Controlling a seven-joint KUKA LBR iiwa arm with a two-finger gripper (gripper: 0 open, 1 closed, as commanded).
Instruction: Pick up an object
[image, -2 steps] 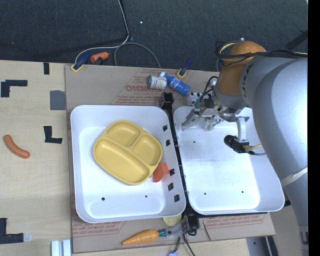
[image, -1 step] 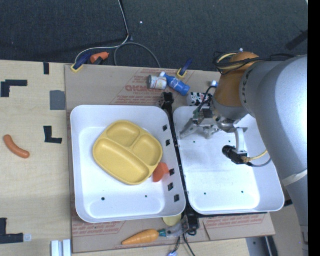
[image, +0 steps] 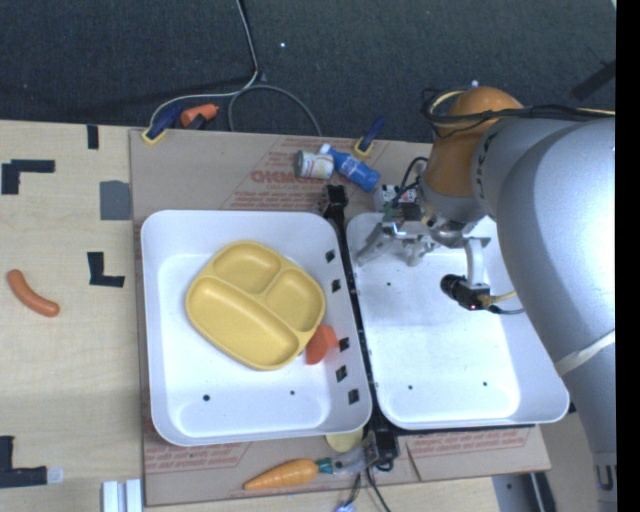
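Arm above the right bin, pickable things in the left one

Nearest lay a toy carrot (image: 283, 474); beyond, a yellow divided plate (image: 255, 302) and orange piece (image: 320, 345) filled the left bin (image: 165, 400); the gripper (image: 405, 238), grip unreadable, hung over the right bin (image: 440, 400).

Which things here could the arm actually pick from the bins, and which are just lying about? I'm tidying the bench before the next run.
In the bins, for the pick:
yellow divided plate, left bin
small orange piece beside the plate
gripper over the right bin

Lying about outside the bins:
toy carrot
sausage
blue and white bottle
orange-handled clamp
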